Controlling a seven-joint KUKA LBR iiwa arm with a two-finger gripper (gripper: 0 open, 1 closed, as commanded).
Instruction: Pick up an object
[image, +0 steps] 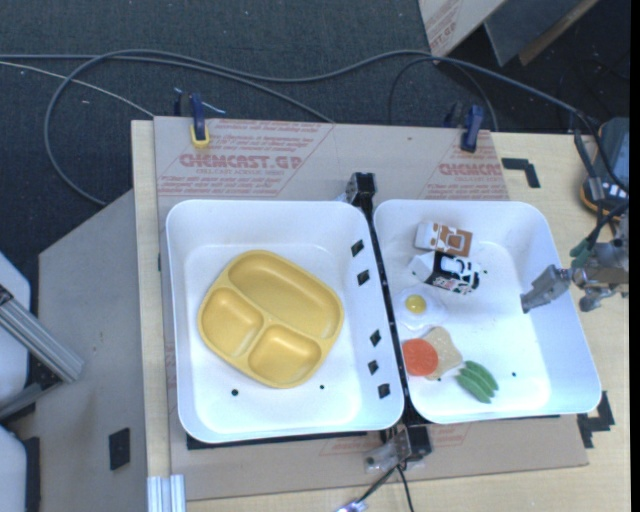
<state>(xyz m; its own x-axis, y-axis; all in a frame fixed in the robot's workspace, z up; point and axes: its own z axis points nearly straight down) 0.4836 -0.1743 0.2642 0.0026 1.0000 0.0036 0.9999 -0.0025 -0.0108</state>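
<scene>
The right bin (560, 380) holds several small toy foods. A brown and white carton (446, 238) lies at the back, with a black and white cow-pattern carton (452, 273) just in front of it. Below them sit a fried egg (415, 304), a toast slice with a red tomato round (428, 356) and a green pea pod (478, 380). My gripper (545, 288) hangs over the right side of this bin, near its right wall. It is apart from all the foods, and nothing shows in its grasp.
The left bin (190, 300) carries a yellow divided plate (270, 318). A black divider with clips (368, 290) runs between the bins. Blue clamps (198, 115) (470, 125) hold the board at the back. Cables cross the dark floor behind.
</scene>
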